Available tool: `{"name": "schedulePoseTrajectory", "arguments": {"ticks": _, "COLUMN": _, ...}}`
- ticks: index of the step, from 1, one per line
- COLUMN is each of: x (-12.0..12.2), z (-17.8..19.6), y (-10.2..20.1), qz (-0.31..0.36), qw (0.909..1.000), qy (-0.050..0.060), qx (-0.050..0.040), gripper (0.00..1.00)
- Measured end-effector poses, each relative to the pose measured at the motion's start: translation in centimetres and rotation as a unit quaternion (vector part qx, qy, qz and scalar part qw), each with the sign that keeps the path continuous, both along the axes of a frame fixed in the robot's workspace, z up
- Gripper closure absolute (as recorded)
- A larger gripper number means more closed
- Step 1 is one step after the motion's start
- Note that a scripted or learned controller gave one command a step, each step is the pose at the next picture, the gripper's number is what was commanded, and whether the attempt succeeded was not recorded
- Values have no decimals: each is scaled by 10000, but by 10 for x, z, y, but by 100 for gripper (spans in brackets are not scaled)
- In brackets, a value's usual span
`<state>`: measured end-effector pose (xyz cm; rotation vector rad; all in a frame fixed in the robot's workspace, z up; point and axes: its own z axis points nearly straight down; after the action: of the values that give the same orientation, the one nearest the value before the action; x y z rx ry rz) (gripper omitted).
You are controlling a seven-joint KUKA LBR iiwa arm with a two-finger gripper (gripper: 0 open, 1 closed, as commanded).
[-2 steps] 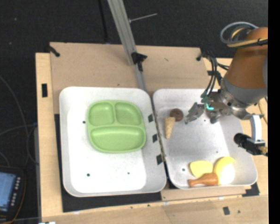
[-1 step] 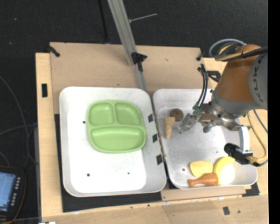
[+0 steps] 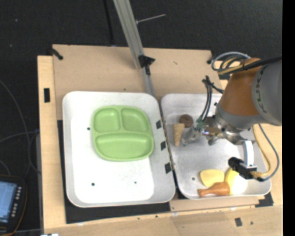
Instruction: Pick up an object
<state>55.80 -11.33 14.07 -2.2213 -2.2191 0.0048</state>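
My gripper (image 3: 192,135) hangs low over the upper left part of the right bin (image 3: 206,161), under the orange band of the arm. Just left of it lies a tan cone-shaped piece (image 3: 179,133), and a small brown round object (image 3: 186,119) sits a little above that. Near the bin's front right corner lie a yellow piece (image 3: 211,176), a second yellow piece (image 3: 232,179) and an orange-brown drumstick-like piece (image 3: 214,191). The wrist hides the fingertips from this angle.
The left bin (image 3: 78,181) holds a green divided plate (image 3: 122,133). A grey metal pole (image 3: 130,28) slants down from the top to the gap between the bins. Cables (image 3: 265,151) loop at the arm's right side. A screen (image 3: 2,200) sits at the lower left.
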Motion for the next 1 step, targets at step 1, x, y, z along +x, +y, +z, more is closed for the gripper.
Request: {"name": "schedulePoseTrajectory", "arguments": {"ticks": 1, "x": -1, "z": -42, "y": -1, "qz": 0, "qw": 10000, "qy": -3, "qx": 1, "gripper": 0}}
